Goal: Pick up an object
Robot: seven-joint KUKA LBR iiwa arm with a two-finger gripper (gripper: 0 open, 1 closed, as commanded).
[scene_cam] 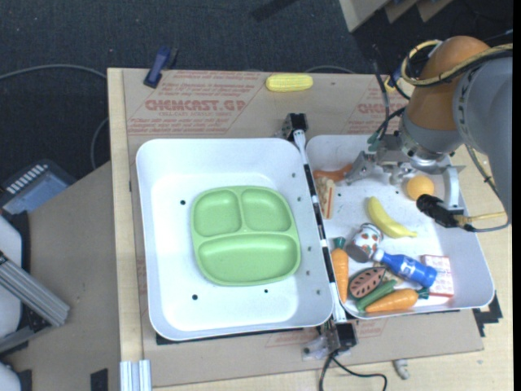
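Reaching stage, by the look of it. Low over the far end of the right bin, with the gripper just above an orange scrap by the bin's left wall. Impossible to tell whether open or closed; nothing seen held.

Plenty to choose from: a small orange ball just beside the wrist, a banana a little nearer the camera, then a crowded heap with a blue bottle and a carrot. Over in the left bin, a green divided plate.

Next, probably: settle on one thing, centre over it, drop squarely and close. Banana and ball lie clear of the heap, so easier targets.
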